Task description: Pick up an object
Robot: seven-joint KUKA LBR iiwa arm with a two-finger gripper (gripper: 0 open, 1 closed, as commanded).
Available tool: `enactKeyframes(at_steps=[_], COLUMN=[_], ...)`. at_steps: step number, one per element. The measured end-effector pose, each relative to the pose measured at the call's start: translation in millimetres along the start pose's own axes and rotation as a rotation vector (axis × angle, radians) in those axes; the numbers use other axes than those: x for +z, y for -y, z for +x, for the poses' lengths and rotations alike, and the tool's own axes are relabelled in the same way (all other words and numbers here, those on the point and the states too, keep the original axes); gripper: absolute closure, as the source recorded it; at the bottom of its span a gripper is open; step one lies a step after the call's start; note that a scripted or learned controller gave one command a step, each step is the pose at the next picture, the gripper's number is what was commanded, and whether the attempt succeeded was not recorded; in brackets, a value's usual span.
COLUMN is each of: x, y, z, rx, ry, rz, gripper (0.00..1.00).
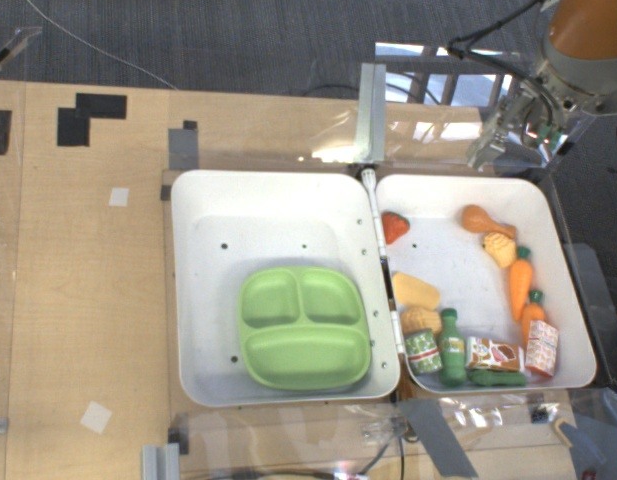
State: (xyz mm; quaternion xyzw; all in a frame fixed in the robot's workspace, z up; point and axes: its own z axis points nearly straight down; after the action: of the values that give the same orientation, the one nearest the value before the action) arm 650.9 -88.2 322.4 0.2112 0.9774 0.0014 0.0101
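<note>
Objects sit in the right bin point(558, 230): red piece point(395, 228) at far left, carrot point(520, 286) at right, green bottle point(451, 346), small can point(422, 352) and carton point(541, 349) crowded along the near edge, partly overlapping, hard to separate. Left bin point(203, 208) holds a green divided plate point(303, 326). Claw point(516, 126) hangs beyond the right bin's far right corner, above the surface point(78, 298), arm cut off at top right. Can't tell whether claw is open; nothing seen in it.

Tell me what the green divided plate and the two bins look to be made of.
Green plate: likely moulded plastic, matte to satin, with an even colour and soft rounded compartment ridges. Left bin and right bin: probably thin formed plastic, smooth white, with rounded corners and faint sheen; painted metal cannot be ruled out.
</note>
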Motion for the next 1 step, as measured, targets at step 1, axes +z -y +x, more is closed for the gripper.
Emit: enactKeyframes(at_steps=[1], x=[-13.4], y=[-1.4], z=[-1.8], rx=[-0.003], ry=[0.01], rz=[-0.003], gripper=[1.0])
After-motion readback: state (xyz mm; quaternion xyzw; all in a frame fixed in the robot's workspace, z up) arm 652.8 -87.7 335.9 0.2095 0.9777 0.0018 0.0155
